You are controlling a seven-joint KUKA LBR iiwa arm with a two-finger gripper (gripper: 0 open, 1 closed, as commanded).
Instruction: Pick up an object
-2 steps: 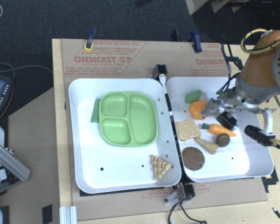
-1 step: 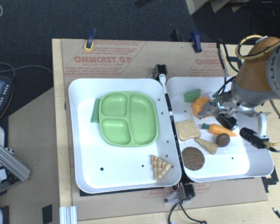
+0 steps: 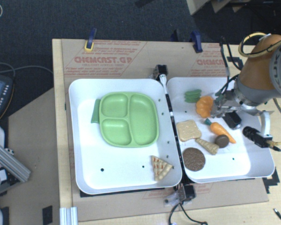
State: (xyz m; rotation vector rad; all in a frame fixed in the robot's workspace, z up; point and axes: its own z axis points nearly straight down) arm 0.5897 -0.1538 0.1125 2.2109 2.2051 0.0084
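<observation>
Over the right-hand bin (image 3: 257, 165), the gripper (image 3: 221, 108) hung low beside the orange pepper-shaped toy (image 3: 204, 106), at that toy's right edge; whether it touched the toy could not be told, and nothing showed clearly between its fingers. How far those fingers stood apart could not be made out against the dark hardware around them.

Just below the gripper lay a toy carrot (image 3: 220, 130), slanting down to the right, with a brown rounded piece (image 3: 222, 141) touching its lower side. A green leafy toy (image 3: 193, 95) sat at the bin's upper left. A slice of toast (image 3: 188, 130) lay near the left wall, a tan cone-shaped piece (image 3: 208, 146) just right of it, and a dark round patty (image 3: 194, 158) below them.

The left bin (image 3: 84, 125) carried a green divided plate (image 3: 129, 118) toward its middle, and a pizza slice (image 3: 160, 167) lay near the lower right corner, well apart from the plate. Both bins rested on the desk (image 3: 65, 60), whose brown sheet was clamped at the far edge.
</observation>
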